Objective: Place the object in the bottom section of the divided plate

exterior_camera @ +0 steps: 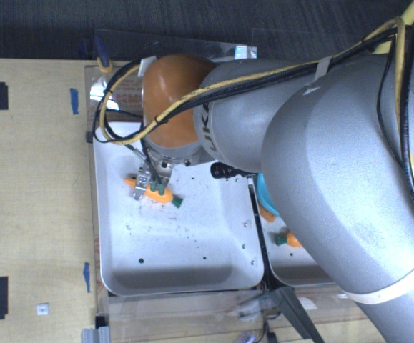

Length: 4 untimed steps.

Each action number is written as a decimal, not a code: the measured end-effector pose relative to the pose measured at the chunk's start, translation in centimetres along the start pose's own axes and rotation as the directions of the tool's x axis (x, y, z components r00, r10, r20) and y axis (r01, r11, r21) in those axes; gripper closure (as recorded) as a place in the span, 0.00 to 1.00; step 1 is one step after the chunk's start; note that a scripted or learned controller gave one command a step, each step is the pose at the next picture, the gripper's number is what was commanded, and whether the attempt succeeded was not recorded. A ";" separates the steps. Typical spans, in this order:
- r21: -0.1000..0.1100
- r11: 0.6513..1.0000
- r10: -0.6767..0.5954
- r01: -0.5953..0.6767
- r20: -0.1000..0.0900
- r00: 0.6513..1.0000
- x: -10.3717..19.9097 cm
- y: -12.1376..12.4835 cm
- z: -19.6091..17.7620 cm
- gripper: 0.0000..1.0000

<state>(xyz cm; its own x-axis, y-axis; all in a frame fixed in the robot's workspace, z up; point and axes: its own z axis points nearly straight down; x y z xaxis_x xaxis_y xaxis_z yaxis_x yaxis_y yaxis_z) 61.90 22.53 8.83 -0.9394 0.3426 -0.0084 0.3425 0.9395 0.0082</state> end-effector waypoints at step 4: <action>-0.005 0.542 -0.840 0.840 -0.006 0.542 5.7 -1.8 -7.8 1.00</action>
